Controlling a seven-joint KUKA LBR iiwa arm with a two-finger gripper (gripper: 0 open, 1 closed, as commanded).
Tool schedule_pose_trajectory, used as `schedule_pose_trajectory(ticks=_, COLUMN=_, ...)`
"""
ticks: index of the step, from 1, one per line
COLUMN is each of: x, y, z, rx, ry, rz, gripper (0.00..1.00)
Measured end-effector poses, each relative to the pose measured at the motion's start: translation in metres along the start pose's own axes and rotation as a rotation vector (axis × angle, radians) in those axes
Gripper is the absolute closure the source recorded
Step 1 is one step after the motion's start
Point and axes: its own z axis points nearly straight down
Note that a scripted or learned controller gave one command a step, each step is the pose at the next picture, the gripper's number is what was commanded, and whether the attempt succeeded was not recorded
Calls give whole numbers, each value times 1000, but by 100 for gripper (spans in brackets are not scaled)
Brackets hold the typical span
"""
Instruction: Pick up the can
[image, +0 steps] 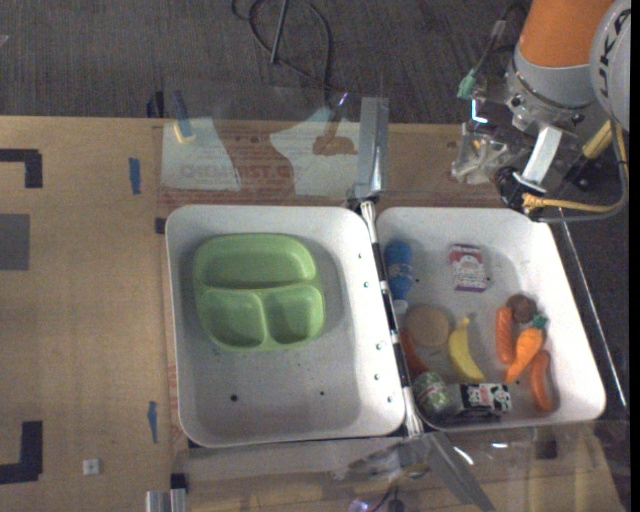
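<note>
Camera view: two shallow white bins are seen side by side, and the banana (462, 348), which lies in the right bin (572, 300), is taken as the landmark for all that follows.

The can (432, 393), green and patterned, is found just nearer the camera than the banana and a little toward the view's left of it, close to the near corner of the bin. Whether it stands or lies cannot be told. A black-and-white carton (486, 398) is set against the can, just nearer the camera than the banana's lower tip.

A round tan disc (428, 325) is seen just beside the banana on the view's left. On the banana's other side a plain orange carrot (504, 335) is placed near it, and beyond that a second carrot with a green top (528, 350), a brown lump (520, 305) and an orange piece (541, 382) are grouped. Straight beyond the banana a pink-and-white packet (468, 268) is laid flat. A blue bottle (398, 265) is seen beyond the banana toward the view's left, against the bin's wall.

Well apart from the banana, toward the view's left, a green divided plate (258, 290) is held in the left bin (200, 400).

The gripper (476, 160) is seen well beyond the banana, past the bin's far rim. Whether it is open or closed, or has hold of anything, cannot be told.
</note>
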Motion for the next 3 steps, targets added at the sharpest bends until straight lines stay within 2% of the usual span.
schedule_pose_trajectory(ticks=1, x=2, y=0, z=-10, rx=-1, ry=-2, rz=-4, gripper=100)
schedule_pose_trajectory(ticks=2, x=2, y=0, z=-10, rx=-1, ry=-2, rz=-4, gripper=0)
schedule_pose_trajectory(ticks=3, x=3, y=-119, z=130, rx=6, ry=0, rz=-21, gripper=0)
